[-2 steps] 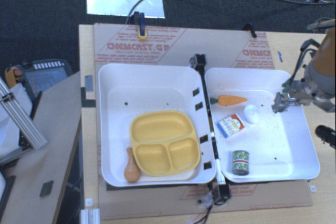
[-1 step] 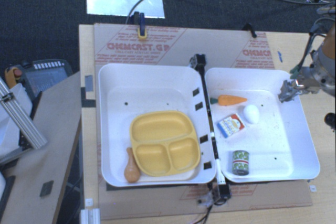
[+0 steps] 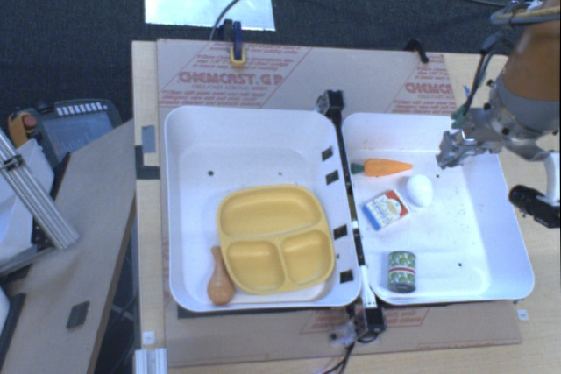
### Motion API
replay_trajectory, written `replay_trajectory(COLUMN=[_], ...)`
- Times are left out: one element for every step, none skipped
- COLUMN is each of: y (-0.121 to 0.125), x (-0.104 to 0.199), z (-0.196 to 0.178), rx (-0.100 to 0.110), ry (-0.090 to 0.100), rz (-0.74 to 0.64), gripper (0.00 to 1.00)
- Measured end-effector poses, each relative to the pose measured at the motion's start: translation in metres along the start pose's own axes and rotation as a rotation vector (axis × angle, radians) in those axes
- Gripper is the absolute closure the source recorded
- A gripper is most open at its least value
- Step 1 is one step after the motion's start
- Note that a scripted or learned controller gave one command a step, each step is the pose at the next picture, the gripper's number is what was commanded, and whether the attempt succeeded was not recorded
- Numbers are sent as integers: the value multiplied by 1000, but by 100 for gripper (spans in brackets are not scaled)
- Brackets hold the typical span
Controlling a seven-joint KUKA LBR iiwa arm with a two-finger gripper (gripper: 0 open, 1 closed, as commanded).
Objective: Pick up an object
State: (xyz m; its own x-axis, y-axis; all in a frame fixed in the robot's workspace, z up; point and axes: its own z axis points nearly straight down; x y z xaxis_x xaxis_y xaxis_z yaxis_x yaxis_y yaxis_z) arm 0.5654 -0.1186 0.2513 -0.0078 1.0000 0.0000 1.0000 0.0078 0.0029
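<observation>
The right bin [image 3: 500, 188] holds four objects, one carrot [image 3: 387, 167], one egg [image 3: 420, 190], one small carton [image 3: 385, 210] and one can [image 3: 402, 271], while the gripper [image 3: 452, 150], grip unreadable, hovers at its far side.

Both white bins [image 3: 263, 140] look like smooth, slightly glossy plastic. The yellow divided tray [image 3: 273, 236] is matt plastic. The bench [image 3: 289, 74] top looks like printed brown cardboard, matt. The small can [image 3: 402, 271] looks metal with a printed label. The egg [image 3: 420, 190] is smooth, faintly shiny.
</observation>
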Motion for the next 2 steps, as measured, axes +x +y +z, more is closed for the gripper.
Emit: replay_trajectory(y=[21, 31], x=[41, 99], z=[8, 13], rx=[0, 0], ry=[0, 2], rz=[-1, -3], gripper=[100, 100])
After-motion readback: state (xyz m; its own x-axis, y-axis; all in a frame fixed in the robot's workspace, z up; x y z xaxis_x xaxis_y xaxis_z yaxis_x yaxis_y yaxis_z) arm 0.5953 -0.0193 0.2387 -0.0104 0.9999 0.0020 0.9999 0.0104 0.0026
